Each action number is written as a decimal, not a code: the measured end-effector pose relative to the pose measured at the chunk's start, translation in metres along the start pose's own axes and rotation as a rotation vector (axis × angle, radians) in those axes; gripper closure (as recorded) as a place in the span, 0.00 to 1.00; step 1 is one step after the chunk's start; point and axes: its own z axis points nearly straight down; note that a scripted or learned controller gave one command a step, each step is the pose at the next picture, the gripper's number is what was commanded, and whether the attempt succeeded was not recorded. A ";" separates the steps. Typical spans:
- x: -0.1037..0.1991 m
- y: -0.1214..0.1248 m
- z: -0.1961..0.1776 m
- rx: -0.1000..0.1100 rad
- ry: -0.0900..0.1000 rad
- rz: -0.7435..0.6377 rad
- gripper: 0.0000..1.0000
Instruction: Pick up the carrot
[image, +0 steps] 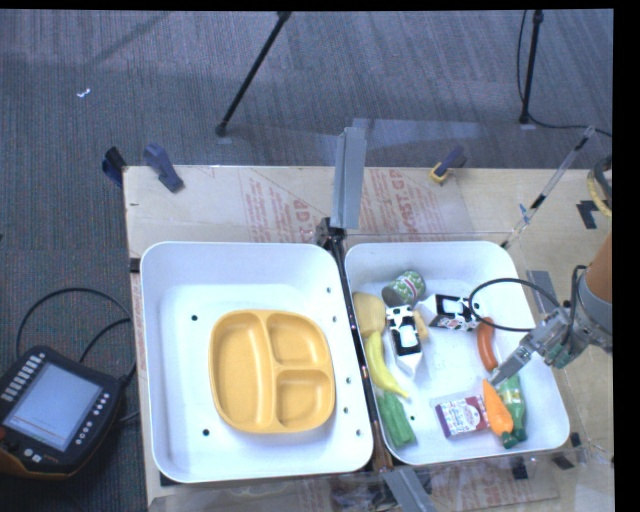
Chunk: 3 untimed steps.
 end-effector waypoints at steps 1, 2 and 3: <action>0.011 -0.010 0.087 -0.009 -0.006 -0.246 0.00; 0.011 -0.011 0.080 -0.009 0.001 -0.241 1.00; 0.058 0.018 0.004 0.001 0.001 -0.289 1.00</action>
